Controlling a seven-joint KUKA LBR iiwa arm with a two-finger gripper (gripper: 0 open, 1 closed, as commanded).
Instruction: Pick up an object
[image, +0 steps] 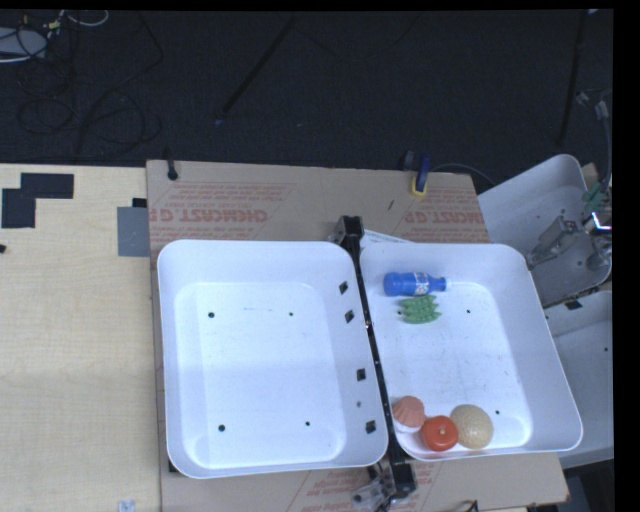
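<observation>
A shallow white plastic bin (180, 300) sits on the left. Beside it, the second white bin (540, 330) holds a blue plastic bottle (413, 284) lying near its far wall, a small green leafy piece (420, 310) just below it, and at the near edge a pale pink shell-like piece (408, 411), a round red-orange ball (439, 433) and a tan ball (472, 425) clustered together.
</observation>
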